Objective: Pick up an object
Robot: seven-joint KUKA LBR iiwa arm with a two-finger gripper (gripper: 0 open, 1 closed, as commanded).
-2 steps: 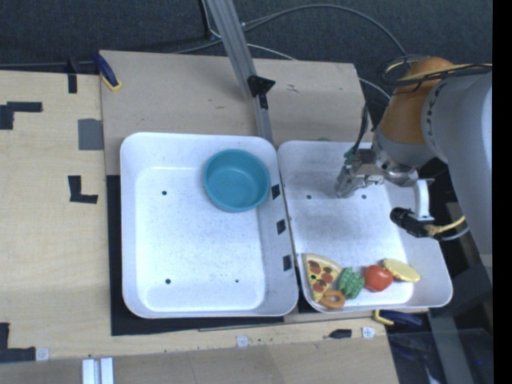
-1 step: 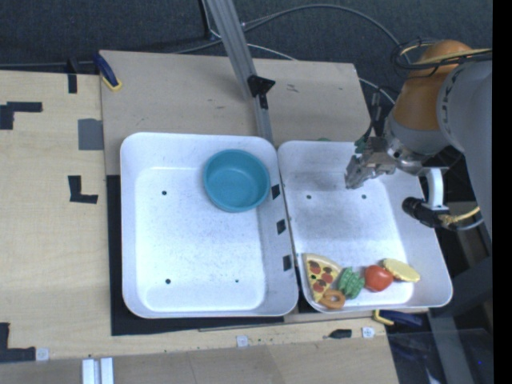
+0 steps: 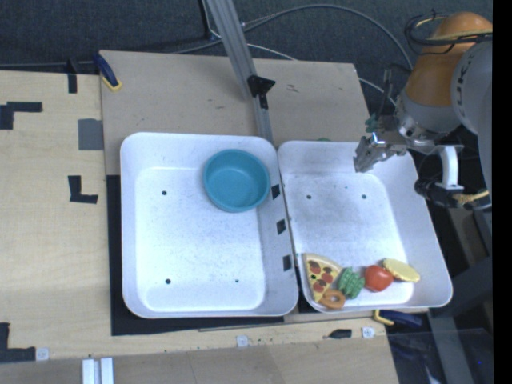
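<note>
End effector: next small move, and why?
Probably travel toward the near edge of the right bin. The end effector sits at the bin's far rim, while the pizza slice, tomato and other toy food cluster at the near edge.

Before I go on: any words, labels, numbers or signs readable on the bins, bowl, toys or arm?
None can be read.
Blue bowl in the left bin: plain, no print.
Pizza slice, tomato and the other toys in the right bin: no lettering.
Arm's orange band and tool: no marking sharp enough to read.
Black tape pieces on the bench: shapes, not text.
</note>
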